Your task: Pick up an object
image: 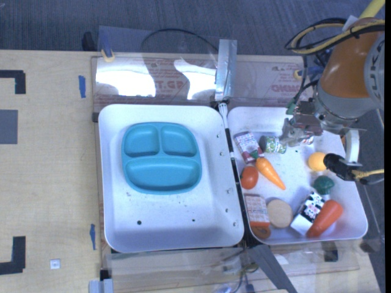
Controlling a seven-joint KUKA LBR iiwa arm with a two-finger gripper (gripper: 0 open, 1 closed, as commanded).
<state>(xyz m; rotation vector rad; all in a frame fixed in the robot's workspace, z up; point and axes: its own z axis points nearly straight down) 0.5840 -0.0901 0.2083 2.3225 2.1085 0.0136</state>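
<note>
A grey KUKA arm with an orange band reaches in from the right of the frame, its gripper [292, 134] low over the upper part of the right bin [357, 224]. Just beside the fingertips, toward the left, lies a small greenish packet [272, 144], the likeliest target. Whether the gripper is released, clenched or grasping anything cannot be told from this angle.

The packet rests on the bin floor near the back wall, right of a printed pouch [246, 142] and above a toy carrot [269, 171]. It looks light and small, probably crinkly or slick-surfaced, so it may slide away under a glancing touch. A pinch across its short width, straight down, seems the safest hold.

Other items crowd the same bin: a red tomato [248, 177], a yellow lemon [316, 161], a dark green piece [324, 184], a tan round disc [280, 213], a black-and-white carton [309, 212] and a large orange-red carrot [325, 217]. These plastic foods look rigid, light and smooth. The left bin [116, 224] holds a blue divided plate [161, 157].
</note>
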